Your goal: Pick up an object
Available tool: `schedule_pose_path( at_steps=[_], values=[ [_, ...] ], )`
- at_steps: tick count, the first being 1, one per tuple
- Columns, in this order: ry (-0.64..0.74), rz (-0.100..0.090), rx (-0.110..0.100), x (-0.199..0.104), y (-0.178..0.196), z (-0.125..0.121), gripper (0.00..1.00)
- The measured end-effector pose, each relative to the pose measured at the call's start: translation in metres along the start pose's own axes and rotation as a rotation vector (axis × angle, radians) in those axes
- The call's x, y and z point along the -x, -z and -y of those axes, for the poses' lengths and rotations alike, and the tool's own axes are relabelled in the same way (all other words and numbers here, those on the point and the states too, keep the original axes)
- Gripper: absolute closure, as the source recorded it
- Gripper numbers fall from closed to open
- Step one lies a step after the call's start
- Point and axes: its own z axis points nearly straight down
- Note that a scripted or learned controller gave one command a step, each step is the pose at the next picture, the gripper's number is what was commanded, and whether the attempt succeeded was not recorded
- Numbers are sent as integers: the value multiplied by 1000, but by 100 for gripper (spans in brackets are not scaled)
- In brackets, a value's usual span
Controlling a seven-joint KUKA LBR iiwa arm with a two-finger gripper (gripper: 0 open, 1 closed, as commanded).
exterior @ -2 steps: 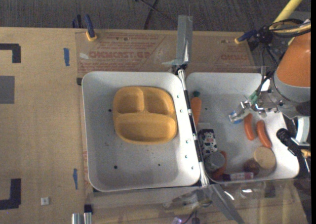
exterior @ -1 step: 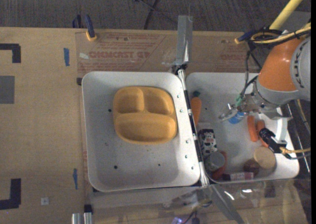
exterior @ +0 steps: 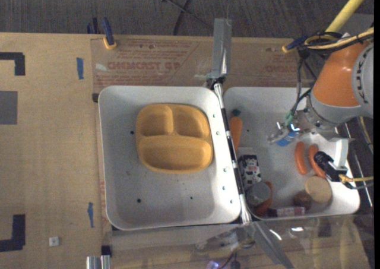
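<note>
On the bench (exterior: 47, 143), the left bin (exterior: 119, 202) carries a yellow divided tray (exterior: 174, 137), upside down near its middle. The right bin (exterior: 261, 113) has a toy carrot (exterior: 236, 131) along its left wall, a small cow-print carton (exterior: 250, 170) below it, a grey cup (exterior: 259, 193), a hot dog (exterior: 307, 159) and a round wooden piece (exterior: 318, 190). The pincer (exterior: 286, 133) hangs over the right bin's middle by something blue; whether it is wide or narrow I cannot tell

Arm (exterior: 344, 84) cut by right edge
</note>
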Motion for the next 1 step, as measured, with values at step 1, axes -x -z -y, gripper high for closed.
schedule_pose_path(
  at_steps=[1],
  values=[
    [70, -3, -6, -51, 131, -58, 100]
  ],
)
